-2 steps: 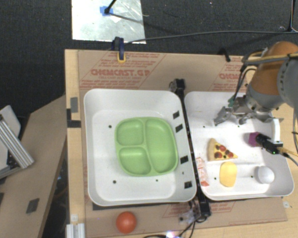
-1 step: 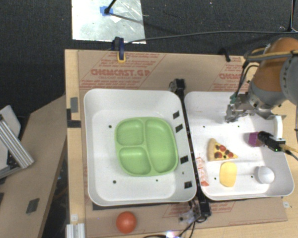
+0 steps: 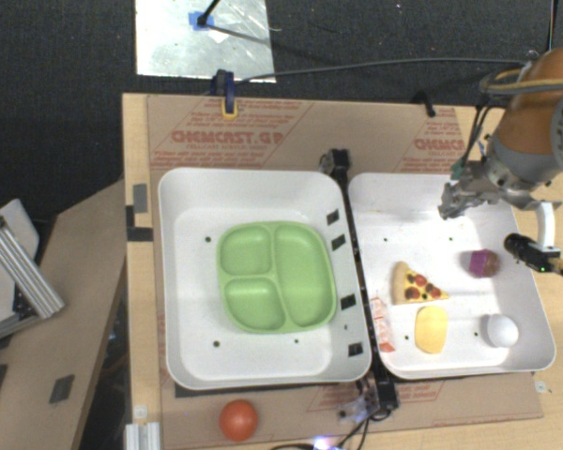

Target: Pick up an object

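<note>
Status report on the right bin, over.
Gripper above right bin, far end, holding nothing visible. Pizza slice, yellow piece, purple item, white ball untouched. Nothing blocking.

Two white bins (image 3: 263, 187) sit side by side. One green divided plate (image 3: 276, 276) fills the left. Four small objects lie in the right: pizza slice (image 3: 416, 284), yellow piece (image 3: 431, 329), purple item (image 3: 483, 263), white ball (image 3: 499, 329).

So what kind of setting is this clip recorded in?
Most likely a robotics lab test bench, not a real kitchen. Two white bins sit on a protective-papered board, holding toy food such as a pizza slice and a green divided tray, while a grey-and-orange arm's gripper reaches in.
</note>
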